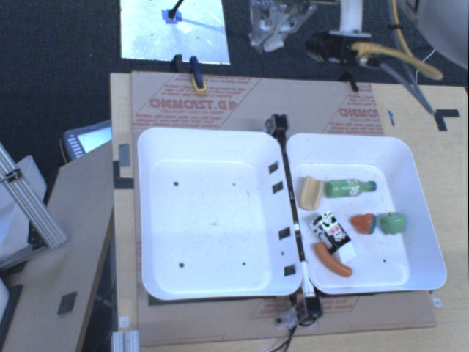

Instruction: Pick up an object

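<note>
1. Left bin (pixel 212 218) sits at about 9 o'clock from the bench's middle, and nothing to pick lies in it. A descent there would come up with air.
2. Right bin (pixel 421 218), around 3 o'clock, has all the candidates: a tan block (pixel 311 192) at its 10 o'clock, a green bottle (pixel 350 188) lying on its side at 12, a black-and-white carton (pixel 333 233) near the middle, an orange sausage (pixel 333 259) at 7, and a red piece (pixel 363 224) just beside a green piece (pixel 393 222) at 3.
3. Likely trouble: the carton and sausage look to be touching or nearly so, so a grab could shove one aside or catch both. Same for the red and green pair. The bottle could probably roll away when squeezed.
4. The tan block sits close to the divider wall, so a finger might clip the rim.
5. The gripper (pixel 275 20) hangs up at 12 o'clock, well apart from both bins. Can't tell how its jaws stand, it's too cluttered up there.
</note>
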`<state>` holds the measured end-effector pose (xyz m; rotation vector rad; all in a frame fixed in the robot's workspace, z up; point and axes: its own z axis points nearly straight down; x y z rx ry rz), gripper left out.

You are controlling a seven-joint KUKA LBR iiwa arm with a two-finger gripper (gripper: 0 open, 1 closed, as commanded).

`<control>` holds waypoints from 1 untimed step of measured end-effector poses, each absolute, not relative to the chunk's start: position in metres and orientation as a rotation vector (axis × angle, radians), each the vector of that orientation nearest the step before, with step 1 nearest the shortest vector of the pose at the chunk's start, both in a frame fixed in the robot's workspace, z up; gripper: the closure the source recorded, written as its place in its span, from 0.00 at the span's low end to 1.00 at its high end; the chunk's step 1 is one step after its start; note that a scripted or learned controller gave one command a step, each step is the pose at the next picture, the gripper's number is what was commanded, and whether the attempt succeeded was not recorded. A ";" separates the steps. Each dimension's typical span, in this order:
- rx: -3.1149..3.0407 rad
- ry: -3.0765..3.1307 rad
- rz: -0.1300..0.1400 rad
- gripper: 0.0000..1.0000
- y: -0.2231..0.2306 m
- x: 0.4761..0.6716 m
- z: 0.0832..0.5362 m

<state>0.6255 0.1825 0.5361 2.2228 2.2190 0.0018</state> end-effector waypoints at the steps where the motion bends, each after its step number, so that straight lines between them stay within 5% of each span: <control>1: 2.212 2.227 0.007 1.00 0.237 0.670 0.535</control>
